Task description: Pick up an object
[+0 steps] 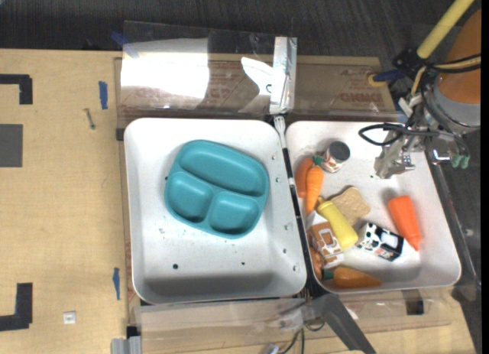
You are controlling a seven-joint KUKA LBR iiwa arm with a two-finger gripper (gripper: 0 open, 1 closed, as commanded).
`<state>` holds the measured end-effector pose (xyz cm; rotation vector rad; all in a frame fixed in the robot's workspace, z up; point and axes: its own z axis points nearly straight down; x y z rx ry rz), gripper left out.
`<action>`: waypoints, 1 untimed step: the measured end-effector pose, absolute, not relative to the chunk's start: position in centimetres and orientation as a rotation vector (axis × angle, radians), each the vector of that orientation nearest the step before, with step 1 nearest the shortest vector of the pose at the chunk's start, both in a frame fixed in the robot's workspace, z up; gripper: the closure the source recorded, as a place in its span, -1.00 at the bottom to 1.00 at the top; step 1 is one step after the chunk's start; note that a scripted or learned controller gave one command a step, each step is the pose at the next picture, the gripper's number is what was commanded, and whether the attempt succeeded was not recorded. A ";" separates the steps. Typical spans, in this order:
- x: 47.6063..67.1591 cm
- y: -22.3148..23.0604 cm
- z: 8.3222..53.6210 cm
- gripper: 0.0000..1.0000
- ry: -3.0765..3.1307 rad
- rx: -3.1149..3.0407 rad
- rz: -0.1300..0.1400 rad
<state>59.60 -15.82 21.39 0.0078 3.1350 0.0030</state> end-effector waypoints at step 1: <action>59.6 -16.1 21.6 -1.00 3.132 0.014 -0.001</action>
